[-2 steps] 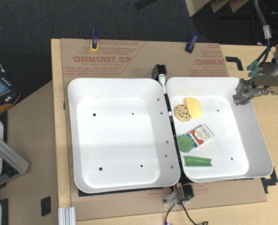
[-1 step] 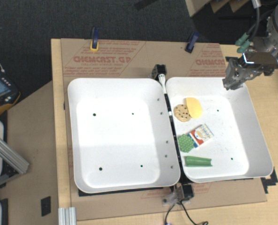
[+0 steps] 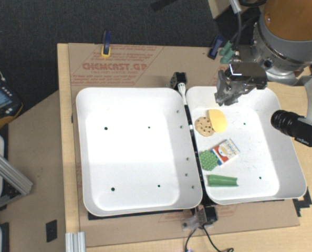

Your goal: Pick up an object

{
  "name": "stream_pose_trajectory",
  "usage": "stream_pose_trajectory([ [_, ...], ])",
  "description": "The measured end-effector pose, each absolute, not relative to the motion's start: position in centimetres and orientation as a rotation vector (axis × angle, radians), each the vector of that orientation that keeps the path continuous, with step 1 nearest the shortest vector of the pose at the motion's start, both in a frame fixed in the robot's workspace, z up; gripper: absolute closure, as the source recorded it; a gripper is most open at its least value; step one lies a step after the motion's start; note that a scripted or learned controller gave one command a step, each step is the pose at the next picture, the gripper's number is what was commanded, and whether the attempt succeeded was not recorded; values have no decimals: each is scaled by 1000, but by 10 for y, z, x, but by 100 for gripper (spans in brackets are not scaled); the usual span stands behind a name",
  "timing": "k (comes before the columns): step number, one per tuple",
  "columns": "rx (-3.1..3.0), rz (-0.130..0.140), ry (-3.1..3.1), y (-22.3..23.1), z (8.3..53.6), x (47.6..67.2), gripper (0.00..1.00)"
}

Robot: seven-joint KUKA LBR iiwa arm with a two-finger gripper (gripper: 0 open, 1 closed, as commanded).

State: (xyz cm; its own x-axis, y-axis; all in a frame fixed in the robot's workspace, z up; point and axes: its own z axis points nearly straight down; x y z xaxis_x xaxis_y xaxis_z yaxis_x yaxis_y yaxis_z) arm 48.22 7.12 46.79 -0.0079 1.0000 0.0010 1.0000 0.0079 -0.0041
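Right, the gripper (image 3: 228,95) hangs over the far end of the right bin (image 3: 282,190), reaching in from the right side of the frame with the grey wrist and the orange band above it. Its dark fingers point down at the bin floor, and from this slanted angle they merge into one dark clump, so I cannot tell whether the jaws are spread or pressed together. Nothing is visible between them, and nothing looks pinched.

Just below the fingertips in the picture sits a yellow rounded piece (image 3: 217,120), near the gripper but apart from it as far as this view shows. Touching its left side is a round tan cookie (image 3: 203,126) speckled with dark dots. Further toward the near end of the bin lies a small red, white and blue packet (image 3: 226,152), tilted, with a green dimpled piece (image 3: 208,161) against its lower left corner. Nearer still, a flat green strip (image 3: 222,181) lies crosswise on the bin floor, apart from the others.

All five objects are gathered along the left half of the right bin, close to the dividing rim. The left bin (image 3: 87,140) sits just beside it, the rims meeting down the middle. Both bins rest on a brown board (image 3: 66,88) printed with red lettering, a small blue and yellow clamp (image 3: 106,45) at its far edge.
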Motion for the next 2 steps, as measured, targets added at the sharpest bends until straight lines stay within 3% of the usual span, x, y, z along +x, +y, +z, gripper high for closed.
stream_pose_trajectory([
  [1,-2218,-11,-2230,106,522,479,100],
  [2,-2216,-7,-2229,153,536,479,100],
])
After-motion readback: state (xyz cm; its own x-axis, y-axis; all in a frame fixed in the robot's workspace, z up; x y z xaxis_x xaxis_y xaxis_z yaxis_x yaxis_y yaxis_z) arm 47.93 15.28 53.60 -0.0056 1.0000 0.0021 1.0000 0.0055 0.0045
